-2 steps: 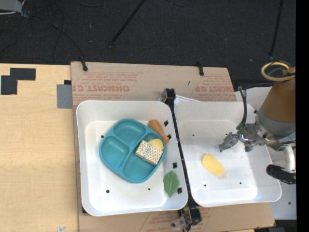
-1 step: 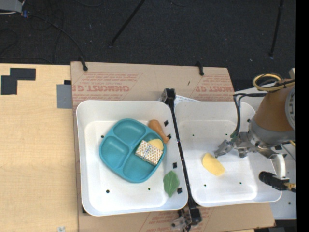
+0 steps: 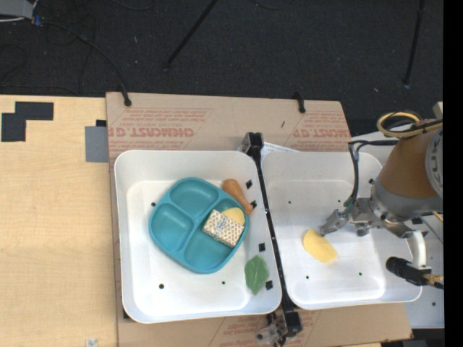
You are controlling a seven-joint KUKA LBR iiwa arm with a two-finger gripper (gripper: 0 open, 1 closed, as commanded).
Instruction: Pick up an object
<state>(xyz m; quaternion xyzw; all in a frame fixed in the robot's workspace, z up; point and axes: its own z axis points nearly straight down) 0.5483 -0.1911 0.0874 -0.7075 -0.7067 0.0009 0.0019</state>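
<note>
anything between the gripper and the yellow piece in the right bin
Nothing: in the camera view, bare white bin floor separates the gripper from the yellow piece.

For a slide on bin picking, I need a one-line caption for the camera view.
The gripper hovers beside a yellow object in the right bin; a teal tray sits in the left bin.

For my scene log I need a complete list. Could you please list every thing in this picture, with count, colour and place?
bins: 2, white, side by side on the bench
divided plate: 1, teal, left bin
patterned packet: 1, cream, on the plate
yellow piece: 1, on the plate, beside the packet
carrot-like piece: 1, orange, at the plate's upper right edge
leaf-shaped piece: 1, green, left bin, lower right
yellow lump: 1, right bin
arm: 1, grey and orange, over the right bin
end effector: 1, above the yellow lump
</note>
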